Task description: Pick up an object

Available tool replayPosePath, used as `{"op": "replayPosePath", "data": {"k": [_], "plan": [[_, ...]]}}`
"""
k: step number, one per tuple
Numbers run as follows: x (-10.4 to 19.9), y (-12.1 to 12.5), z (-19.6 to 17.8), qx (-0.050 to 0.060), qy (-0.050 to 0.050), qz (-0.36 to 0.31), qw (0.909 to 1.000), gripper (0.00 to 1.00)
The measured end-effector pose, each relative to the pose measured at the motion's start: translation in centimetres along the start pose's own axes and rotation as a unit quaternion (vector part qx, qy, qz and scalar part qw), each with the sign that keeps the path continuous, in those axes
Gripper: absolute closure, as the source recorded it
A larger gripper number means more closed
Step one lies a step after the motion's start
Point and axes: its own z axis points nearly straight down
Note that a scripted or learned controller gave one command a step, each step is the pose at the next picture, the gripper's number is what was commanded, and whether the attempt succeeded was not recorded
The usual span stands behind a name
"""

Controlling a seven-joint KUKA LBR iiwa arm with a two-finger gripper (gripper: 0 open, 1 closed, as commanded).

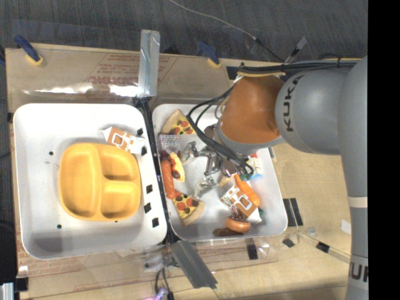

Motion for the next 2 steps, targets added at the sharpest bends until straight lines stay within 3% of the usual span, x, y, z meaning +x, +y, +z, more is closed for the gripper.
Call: {"op": "replayPosePath", "data": {"k": [1,2], "plan": [[-0.1,0.1,-1.1,0.000,-0.001,-0.002,1.0000,1.00],[-2.7,2.1,-12.9,0.003,-0.004,0.028,0.9996,1.00]]}}
